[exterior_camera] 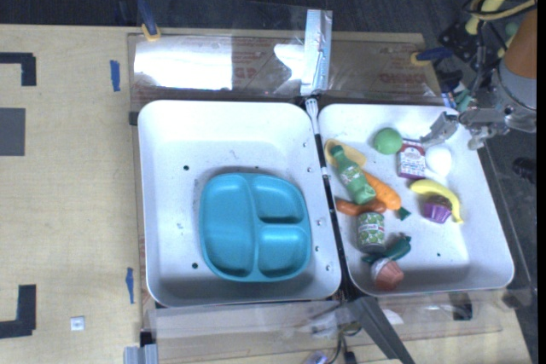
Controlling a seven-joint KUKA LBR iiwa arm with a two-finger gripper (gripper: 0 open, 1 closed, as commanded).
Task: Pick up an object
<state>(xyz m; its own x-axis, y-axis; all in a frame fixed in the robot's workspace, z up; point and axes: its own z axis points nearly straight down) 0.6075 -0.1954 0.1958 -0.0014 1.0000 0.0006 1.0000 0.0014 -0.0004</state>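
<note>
The right white bin (490,256) holds several toy foods. Among them are a green ball (387,140), a maroon packet (411,159), a white egg (438,159), a yellow banana (437,190) and a purple piece (437,211). Further left lie a green bottle (348,173), an orange carrot (384,193) and a green can (371,228). A teal piece (397,247) and a reddish piece (388,271) lie near the front. My gripper (458,135) hovers over the bin's far right corner, just above and right of the egg. It is open with nothing between its fingers.
The left white bin (162,141) holds a blue divided plate (254,224). A clear plastic sheet (230,55) lies behind the bins. Yellow and blue cables (495,0) hang by the arm at the upper right. Wooden bench surface (60,183) stretches to the left.
</note>
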